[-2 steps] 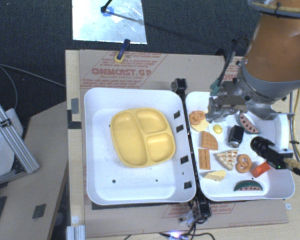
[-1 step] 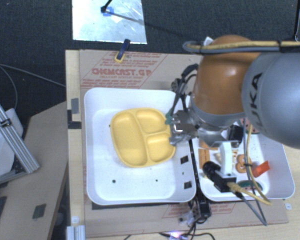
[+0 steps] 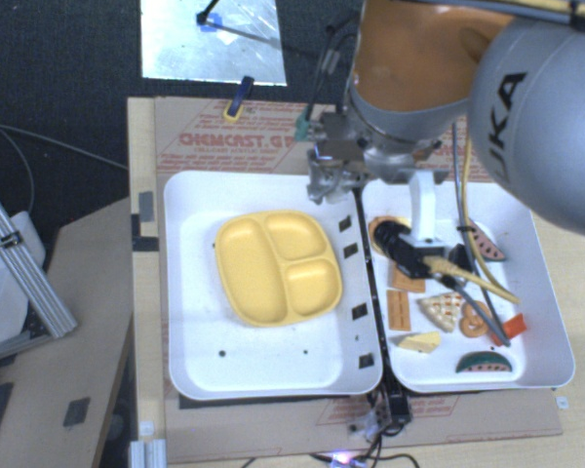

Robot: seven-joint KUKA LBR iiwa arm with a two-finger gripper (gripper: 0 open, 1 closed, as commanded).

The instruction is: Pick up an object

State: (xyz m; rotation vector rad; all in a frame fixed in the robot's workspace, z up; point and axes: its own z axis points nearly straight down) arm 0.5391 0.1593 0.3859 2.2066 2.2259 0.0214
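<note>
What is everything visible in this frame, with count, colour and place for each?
white bins: two, side by side on the bench.
yellow tray: one, three compartments, in the left bin.
toy food pieces: several, orange, tan and yellow, in the right bin; exact count unclear.
watermelon slices: two, red and green, right bin, one near the front edge and one by the right wall.
cardboard sheet: one, brown with red print, under the bins.
shiny panel: one, silver, on the dark floor behind the bench.
arm: one, grey with an orange band, reaching in from the right.
gripper: one, white, down in the right bin over the food pieces.
</note>
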